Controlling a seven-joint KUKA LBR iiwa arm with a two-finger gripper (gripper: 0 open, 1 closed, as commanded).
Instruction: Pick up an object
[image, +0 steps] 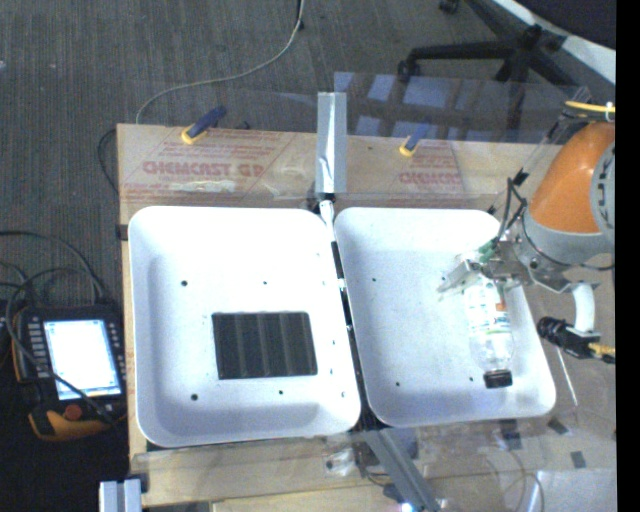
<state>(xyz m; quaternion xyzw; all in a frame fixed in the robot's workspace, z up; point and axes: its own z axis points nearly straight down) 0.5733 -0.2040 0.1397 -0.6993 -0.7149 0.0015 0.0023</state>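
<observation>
Clear bottle (491, 335) with dark cap lies lengthwise near right edge of right bin (400, 400). Gripper (478, 268) sits at bottle's far end; spread or pinching, cannot tell. Best: centre over the body, close across its width, lift straight.

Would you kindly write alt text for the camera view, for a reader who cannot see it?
The arm's tool hangs over the top of a clear bottle lying in the right bin. A dark ribbed block lies in the left bin.
</observation>
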